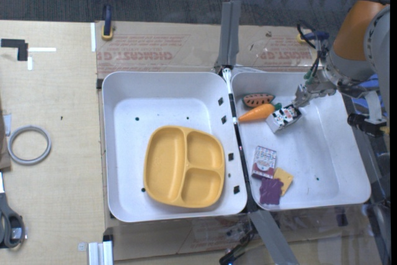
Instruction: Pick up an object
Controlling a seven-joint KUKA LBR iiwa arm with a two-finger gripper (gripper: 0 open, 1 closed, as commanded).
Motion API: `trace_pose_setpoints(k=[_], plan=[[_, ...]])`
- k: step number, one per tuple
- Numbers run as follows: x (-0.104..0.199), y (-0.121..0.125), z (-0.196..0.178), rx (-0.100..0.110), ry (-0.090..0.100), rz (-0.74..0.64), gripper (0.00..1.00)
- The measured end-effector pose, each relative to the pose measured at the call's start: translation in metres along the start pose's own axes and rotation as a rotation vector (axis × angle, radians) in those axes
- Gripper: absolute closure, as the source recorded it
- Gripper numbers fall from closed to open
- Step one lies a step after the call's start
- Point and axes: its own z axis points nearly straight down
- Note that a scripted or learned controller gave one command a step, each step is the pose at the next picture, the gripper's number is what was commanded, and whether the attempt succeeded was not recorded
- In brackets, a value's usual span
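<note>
Bins (118, 133): 2; plate (184, 166): 1; carrot (257, 112): 1.

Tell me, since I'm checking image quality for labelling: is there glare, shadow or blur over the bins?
In the camera view, lighting is even; the right bin shows soft sheen, no harsh glare; the yellow plate casts a faint shadow in the left bin; the gripper region looks slightly soft.

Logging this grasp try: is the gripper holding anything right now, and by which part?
It cannot be told. The gripper sits right above the small white box in the right bin, but whether the box is gripped isn't visible.
</note>
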Motion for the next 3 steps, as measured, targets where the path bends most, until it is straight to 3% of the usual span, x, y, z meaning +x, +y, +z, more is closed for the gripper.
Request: trace_pose_setpoints(k=[1,2,3], plan=[[0.005,0.027,-0.073,0.001,0.0,0.214,0.0],[0.023,0.029,0.016,0.003,0.0,0.554,0.0],[0.077,0.011,-0.054,0.003,0.0,0.471,0.0]])
